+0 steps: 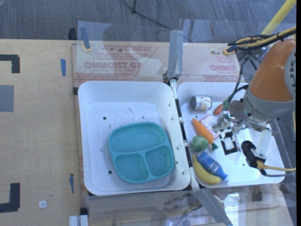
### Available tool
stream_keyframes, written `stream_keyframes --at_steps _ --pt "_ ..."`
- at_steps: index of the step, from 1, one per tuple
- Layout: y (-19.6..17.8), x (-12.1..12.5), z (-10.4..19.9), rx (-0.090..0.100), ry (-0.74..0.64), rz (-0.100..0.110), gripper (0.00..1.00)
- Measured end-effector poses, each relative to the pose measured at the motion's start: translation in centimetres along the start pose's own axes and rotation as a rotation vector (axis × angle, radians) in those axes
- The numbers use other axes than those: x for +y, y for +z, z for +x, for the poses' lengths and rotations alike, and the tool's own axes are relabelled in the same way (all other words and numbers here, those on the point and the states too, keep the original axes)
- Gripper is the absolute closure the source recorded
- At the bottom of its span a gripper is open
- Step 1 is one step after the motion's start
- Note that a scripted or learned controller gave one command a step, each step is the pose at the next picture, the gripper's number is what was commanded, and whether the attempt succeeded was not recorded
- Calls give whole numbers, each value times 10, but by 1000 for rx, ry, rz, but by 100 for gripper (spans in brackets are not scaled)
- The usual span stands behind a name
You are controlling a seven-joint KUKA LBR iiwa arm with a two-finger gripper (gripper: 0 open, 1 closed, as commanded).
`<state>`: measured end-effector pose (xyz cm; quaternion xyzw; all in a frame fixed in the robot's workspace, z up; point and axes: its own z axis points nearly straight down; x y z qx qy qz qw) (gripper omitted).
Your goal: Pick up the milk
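The milk [201,102] is a small white container with a printed label, lying on its side near the back left of the right bin [273,173]. My gripper [229,142] hangs over the middle of that bin, in front of and to the right of the milk and apart from it. Its black fingers [224,136] stand open with only white bin floor showing between them. The grey wrist and orange band [273,76] rise above it at the right.
An orange carrot [202,129], a green vegetable [199,143], a blue bottle [211,165] and a banana [206,173] lie along the right bin's left side. A small orange piece [217,109] sits beside the milk. The left bin [94,98] holds a teal divided plate [141,150].
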<state>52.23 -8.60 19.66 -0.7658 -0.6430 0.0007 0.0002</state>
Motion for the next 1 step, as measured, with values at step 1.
stream_keyframes --at_steps 1 --pt "-140 19 28 -1 26 1 100"
